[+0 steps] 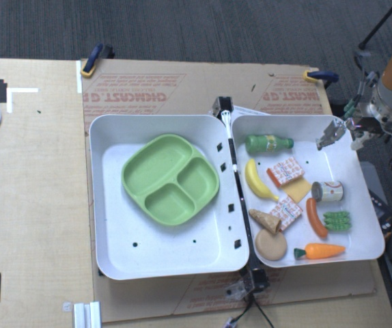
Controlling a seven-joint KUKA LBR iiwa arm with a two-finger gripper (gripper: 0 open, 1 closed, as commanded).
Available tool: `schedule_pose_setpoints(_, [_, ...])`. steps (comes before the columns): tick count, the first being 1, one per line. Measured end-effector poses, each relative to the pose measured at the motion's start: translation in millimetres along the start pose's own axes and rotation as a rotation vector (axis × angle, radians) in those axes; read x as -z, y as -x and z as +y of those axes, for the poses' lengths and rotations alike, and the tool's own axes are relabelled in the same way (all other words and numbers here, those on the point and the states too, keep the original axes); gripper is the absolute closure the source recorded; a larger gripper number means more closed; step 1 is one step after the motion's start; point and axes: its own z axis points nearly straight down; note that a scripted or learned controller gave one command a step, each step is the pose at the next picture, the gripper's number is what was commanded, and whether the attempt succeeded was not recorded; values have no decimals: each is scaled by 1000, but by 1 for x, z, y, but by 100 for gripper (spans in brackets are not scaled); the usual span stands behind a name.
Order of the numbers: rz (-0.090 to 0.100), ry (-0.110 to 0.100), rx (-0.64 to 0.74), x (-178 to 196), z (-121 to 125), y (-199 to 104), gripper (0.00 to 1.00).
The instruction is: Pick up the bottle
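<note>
From above, the green bottle (269, 143) lies on its side in the right bin (363, 176), close under that bin's far wall and near the divider where the two bins meet. Bare white floor runs from the bottle's cap end toward the far right corner. Just below the bottle sit a banana (258, 180) and a small red-and-white box (285, 172), leaving only a narrow strip between them and it. The claw (335, 134) hangs at the far right rim, well apart from the bottle, with nothing between its fingers; whether they are spread or pressed together cannot be told. Left of the bottle, past the divider, the left bin (107, 203) carries a green divided plate (171, 179).
</note>
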Motion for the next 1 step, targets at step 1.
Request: schedule_pose_setpoints(1, [-1, 0, 3, 10, 1, 0, 100])
